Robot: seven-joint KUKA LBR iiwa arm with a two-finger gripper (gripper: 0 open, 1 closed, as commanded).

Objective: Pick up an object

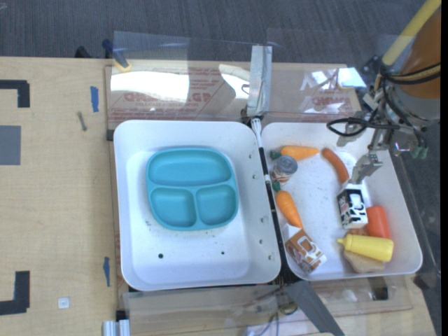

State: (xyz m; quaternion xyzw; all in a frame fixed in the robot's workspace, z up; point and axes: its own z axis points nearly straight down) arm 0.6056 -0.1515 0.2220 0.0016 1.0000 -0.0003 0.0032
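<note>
Jaws [365, 168]: hanging over the right bin [409, 219], above the black-and-white carton [352, 208]; their opening is impossible to tell.
Left bin [133, 187]: carrying a teal divided plate [191, 187].

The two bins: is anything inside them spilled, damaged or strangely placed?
Nothing looks spilled or broken. The left bin holds a blue divided plate lying flat. In the right bin, toy foods such as the carrot and yellow bottle lie loosely scattered, some touching, as expected.
</note>
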